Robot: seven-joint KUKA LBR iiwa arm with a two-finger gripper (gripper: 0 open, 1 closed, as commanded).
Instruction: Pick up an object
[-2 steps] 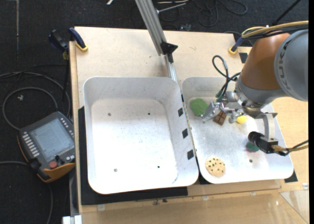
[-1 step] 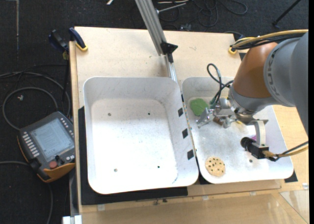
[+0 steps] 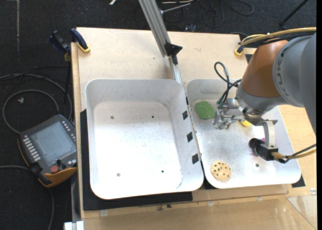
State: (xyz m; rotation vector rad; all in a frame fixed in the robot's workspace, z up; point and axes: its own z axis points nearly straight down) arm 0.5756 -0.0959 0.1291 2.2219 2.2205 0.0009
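Far off to the gripper's left, on the dark floor beside the bench, lies a grey and orange teach pendant (image 3: 49, 148). Nearer, still well to the left of the gripper, sits the left bin (image 3: 100, 93), its white floor speckled with dark marks. A slanted metal pole (image 3: 153, 15) comes down from the top and ends where the two bins meet.

In the right bin (image 3: 282, 176), a green leaf-shaped object (image 3: 204, 109) lies just to the left of the gripper (image 3: 221, 123), close beside it but not between the fingers. The gripper hangs low over the bin floor; whether it is wide or narrow I cannot tell from here, and nothing is seen held in it. Below the gripper, towards the near rim, rests a round tan cookie-like object (image 3: 220, 170), well apart from it. To the gripper's right bulks the grey arm (image 3: 287, 73) with its orange band.
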